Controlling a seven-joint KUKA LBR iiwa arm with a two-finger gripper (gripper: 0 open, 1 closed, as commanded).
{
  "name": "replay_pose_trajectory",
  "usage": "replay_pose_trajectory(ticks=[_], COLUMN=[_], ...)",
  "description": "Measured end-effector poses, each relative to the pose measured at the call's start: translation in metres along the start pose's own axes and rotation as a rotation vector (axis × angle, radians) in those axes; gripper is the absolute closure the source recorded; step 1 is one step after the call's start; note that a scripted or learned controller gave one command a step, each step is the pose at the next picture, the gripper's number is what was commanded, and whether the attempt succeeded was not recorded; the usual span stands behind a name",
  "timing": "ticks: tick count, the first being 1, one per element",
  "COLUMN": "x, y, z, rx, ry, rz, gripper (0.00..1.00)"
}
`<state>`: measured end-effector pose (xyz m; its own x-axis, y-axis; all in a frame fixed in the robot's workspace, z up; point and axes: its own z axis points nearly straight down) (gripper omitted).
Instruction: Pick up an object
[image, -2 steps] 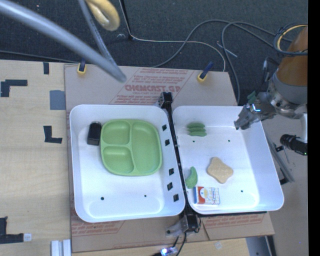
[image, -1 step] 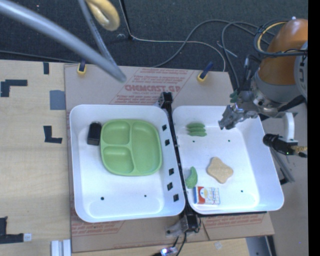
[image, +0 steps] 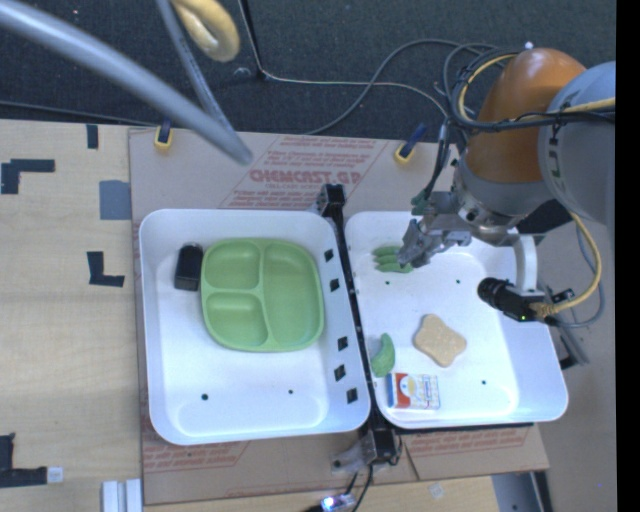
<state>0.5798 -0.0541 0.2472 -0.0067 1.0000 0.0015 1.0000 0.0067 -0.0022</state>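
We saw the gripper (image: 410, 252) low in the right bin (image: 540, 385), its fingers touching a green object (image: 387, 260) near the divider; whether they were clamped on it we couldn't tell. The left bin (image: 165, 330) held a green tray (image: 264, 294).

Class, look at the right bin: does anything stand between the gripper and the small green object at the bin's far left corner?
Nothing visible does. The gripper is right at the green object; the toast-shaped piece and small carton lie nearer the front.

We see a wooden worktop (image: 60, 330) under a cardboard sheet (image: 300, 165). On the sheet sit two white bins: the left bin (image: 170, 400) and the right bin (image: 530, 390).
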Motion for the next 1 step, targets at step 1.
replay_pose_trajectory(ticks=[1], x=[0.0565], y=[-0.0049], z=[-0.0044], rx=[-0.001], ry=[0.0], rz=[0.0], gripper=[1.0])
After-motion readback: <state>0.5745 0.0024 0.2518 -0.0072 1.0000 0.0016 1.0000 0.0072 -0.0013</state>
